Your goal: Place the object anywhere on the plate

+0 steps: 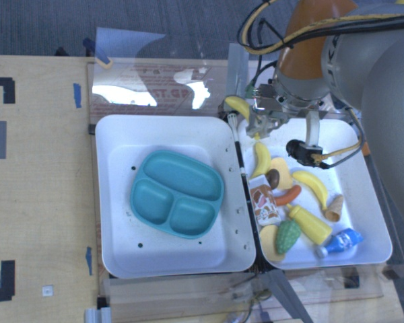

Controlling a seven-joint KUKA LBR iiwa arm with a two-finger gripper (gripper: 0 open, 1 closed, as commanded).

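A teal plate point(177, 192) with three compartments lies in the left bin point(114, 180), with nothing on it. My gripper point(259, 125) hangs over the far left corner of the right bin point(377, 234), close to the wall between the bins. A small yellow banana point(237, 105) shows just to its left, above that corner. Whether the banana is held or only lies behind the gripper I cannot tell. The gripper is well to the right of and beyond the plate.
The right bin holds several toy foods: a banana point(261, 159), a second banana point(312, 184), a red sausage point(288, 195), a printed packet point(264, 204), a green piece point(288, 235), a cone point(334, 208) and a blue item point(342, 241). A black cable loop point(303, 152) dangles from the wrist.
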